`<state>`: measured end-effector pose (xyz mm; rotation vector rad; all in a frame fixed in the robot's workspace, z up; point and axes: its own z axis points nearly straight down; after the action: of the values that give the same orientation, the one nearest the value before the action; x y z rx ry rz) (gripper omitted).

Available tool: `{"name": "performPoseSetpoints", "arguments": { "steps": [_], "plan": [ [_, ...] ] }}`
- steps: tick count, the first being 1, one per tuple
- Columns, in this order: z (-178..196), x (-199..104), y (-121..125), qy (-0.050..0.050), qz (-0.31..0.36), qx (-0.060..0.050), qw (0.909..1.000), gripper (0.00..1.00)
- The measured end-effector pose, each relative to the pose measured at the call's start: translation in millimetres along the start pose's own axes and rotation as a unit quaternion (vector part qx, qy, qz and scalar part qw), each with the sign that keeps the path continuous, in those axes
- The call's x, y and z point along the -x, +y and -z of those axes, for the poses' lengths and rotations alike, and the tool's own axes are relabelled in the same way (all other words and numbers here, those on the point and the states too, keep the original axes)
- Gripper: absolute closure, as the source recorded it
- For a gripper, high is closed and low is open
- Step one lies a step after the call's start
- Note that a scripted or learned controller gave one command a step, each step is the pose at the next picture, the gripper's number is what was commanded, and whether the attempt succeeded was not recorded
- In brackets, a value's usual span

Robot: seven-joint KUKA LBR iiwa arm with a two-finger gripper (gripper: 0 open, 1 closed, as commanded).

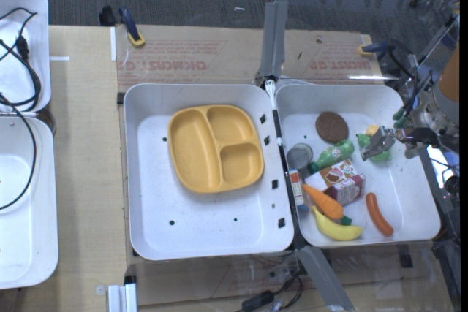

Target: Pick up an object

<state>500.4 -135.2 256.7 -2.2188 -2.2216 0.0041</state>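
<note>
We see the tool low in the right bin, near a green bottle. We cannot tell if it grips anything.

The arm reached in from the right edge, its orange band showing at the upper right and its wrist angled down and to the left. The gripper hung low at the end of it, pointing left, its metal fingers too tangled in view to read.
</note>
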Motion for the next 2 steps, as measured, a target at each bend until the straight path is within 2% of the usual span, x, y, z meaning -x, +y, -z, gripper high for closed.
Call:
{"name": "performPoseSetpoints", "arguments": {
  "steps": [1, 2],
  "plan": [
    [-148, -28, -23, 0.001, 0.077, 0.0, 0.997, 0.0],
    [-159, -16, 52, -0.002, 0.078, 0.007, 0.9969, 0.0]
  ]
}}
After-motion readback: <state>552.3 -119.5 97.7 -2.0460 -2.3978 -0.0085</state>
